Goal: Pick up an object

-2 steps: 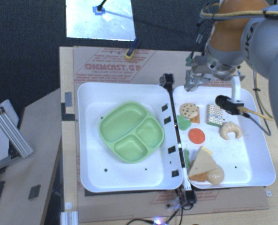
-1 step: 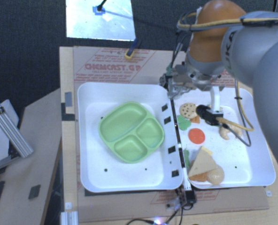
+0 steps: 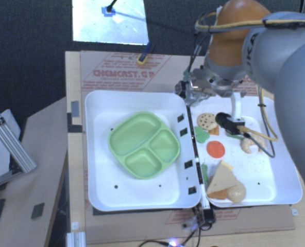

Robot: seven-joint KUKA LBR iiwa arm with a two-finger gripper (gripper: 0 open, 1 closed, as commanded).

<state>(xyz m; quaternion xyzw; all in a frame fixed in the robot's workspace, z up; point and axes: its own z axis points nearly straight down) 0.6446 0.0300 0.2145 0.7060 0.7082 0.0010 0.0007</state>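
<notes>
The right bin (image 3: 284, 176) holds several play-food pieces: a speckled cookie (image 3: 206, 120), a small green piece (image 3: 200, 135), an orange bit (image 3: 214, 131), a red disc (image 3: 216, 149), a tan sandwich wedge (image 3: 222, 178), a pale roll (image 3: 237, 192) and a beige lump (image 3: 249, 146). My gripper (image 3: 190, 90) hangs over the far left corner of this bin, close to the divider between the bins. It is just beyond the cookie and nothing shows in its grasp.
The left bin (image 3: 98, 187) carries a light green divided plate (image 3: 143, 144). Black clips (image 3: 187, 163) run along the rim where the two bins meet. The grey arm (image 3: 286, 60) covers the right bin's far right side. A shiny sheet (image 3: 110, 14) lies behind the bench.
</notes>
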